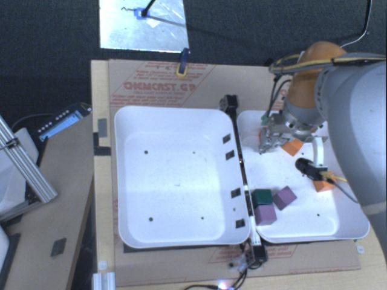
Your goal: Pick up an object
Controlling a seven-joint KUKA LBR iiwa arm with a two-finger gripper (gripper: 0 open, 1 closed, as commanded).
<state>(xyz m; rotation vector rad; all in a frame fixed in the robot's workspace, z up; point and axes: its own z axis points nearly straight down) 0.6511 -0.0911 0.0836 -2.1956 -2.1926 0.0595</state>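
Gripper (268, 142) sits low at the back of the right bin (347, 222), just beside an orange block (293, 147) (honestly can't make out whether it's clamped or spread). A green block (262, 196) and purple blocks (285, 197) lie nearer the front.

Lying in the right white bin (314, 225): small dark green cube (262, 196) by the left wall, touching a purple cube (265, 214) just in front. Second purple cube (285, 197) tilted, just right. Orange block (292, 148) farther back; another orange block (323, 186) rightward, partly hidden.
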